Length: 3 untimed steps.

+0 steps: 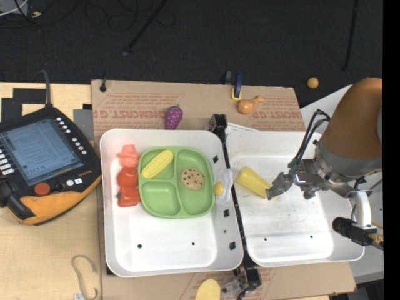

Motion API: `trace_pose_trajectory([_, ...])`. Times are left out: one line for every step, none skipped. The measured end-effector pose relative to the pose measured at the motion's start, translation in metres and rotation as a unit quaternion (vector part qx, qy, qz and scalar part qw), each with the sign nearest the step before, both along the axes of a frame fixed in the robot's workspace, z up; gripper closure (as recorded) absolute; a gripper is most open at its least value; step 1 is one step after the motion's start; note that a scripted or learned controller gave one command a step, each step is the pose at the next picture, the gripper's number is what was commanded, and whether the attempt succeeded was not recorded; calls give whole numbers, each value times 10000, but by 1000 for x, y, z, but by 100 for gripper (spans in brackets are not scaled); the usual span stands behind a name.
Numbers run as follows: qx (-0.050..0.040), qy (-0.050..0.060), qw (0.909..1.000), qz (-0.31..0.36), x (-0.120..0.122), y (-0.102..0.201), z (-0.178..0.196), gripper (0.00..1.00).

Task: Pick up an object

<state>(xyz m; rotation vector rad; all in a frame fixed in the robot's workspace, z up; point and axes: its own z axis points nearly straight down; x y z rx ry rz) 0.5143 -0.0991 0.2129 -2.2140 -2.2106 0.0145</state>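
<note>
A yellow wedge-shaped toy (251, 180) lies in the right bin (294, 249), near its left wall. My gripper (292, 192) hangs low over this bin, just right of the wedge, open. Its left fingertip (274, 194) is at the wedge's right end, and nothing sits between the fingers. The left bin (162, 249) holds a green divided plate (164, 202) with a yellow corn cob (155, 163) and a cookie (192, 179) in it. A red and pink toy figure (127, 177) lies left of the plate. A small yellow piece (219, 189) rests at that bin's right wall.
Behind the bins, on the cardboard, sit a purple grape bunch (174, 116), an orange pear-like toy (249, 105) and a blue clamp (237, 87). A teach pendant (44, 161) lies at the left. A yellow item (208, 289) sits at the front edge.
</note>
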Motion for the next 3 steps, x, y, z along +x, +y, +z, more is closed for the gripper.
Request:
trace_pose_trajectory([-6,-61,10000,9,3,0,6,0])
trace_pose_trajectory([-2,-36,10000,11,-5,-1,-40,0])
trace_pose_trajectory([0,-32,10000,12,-9,-1,-104,0])
